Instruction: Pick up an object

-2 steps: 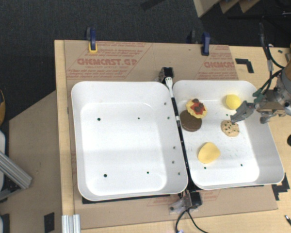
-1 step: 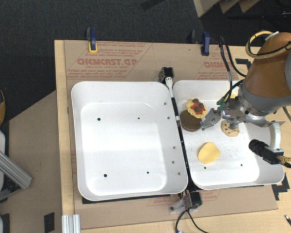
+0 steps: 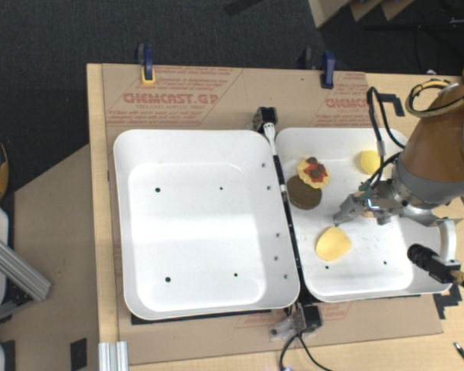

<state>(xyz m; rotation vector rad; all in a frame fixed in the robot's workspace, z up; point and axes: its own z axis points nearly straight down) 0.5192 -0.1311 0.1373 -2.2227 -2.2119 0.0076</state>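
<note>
— Gripper first: where is the grey two-finger gripper (image 3: 346, 213)?
— Low over the right shallow white bin (image 3: 387, 280), reaching leftward from the grey arm with the orange band (image 3: 437, 149). I cannot tell whether it is open or closed; nothing shows between its tips.
— Objects?
— Four. One yellow rounded lump (image 3: 333, 244) just below the tips, one brown round piece (image 3: 304, 192), one yellow-and-red toy (image 3: 314, 172) touching it, one small yellow ball (image 3: 369, 161).
— Bins?
— Two; the left white bin (image 3: 193, 222) lies alongside.

Two bins (image 3: 139, 230) side by side, four objects (image 3: 333, 244) in the right.
</note>
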